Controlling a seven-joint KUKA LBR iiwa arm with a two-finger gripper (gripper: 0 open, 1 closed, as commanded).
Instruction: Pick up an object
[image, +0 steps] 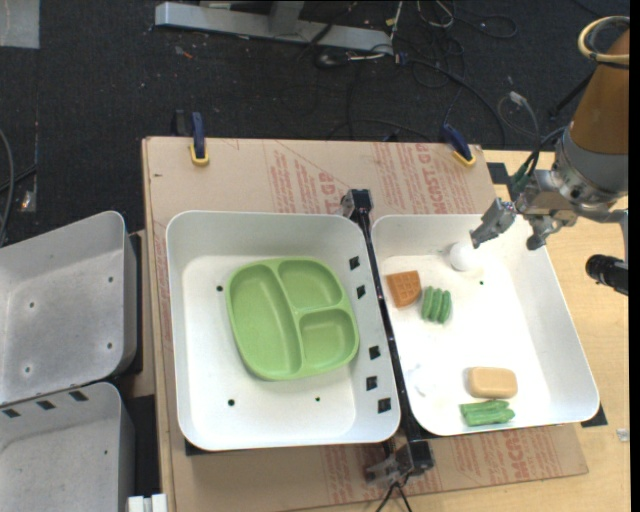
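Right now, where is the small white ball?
The white ball lies in the right bin, near its far wall, just beyond the orange waffle piece and green beans.

Two bins are set side by side on the desk (160, 200), and a divided plate (293, 318) is laid in the left bin (190, 240). In the right bin (560, 330), a ball (462, 257) is found near the back, with a waffle piece (404, 288) and a bean pod (436, 304) side by side in front of it. Near the front edge, a bread roll (491, 382) is placed just behind another bean pod (487, 413).
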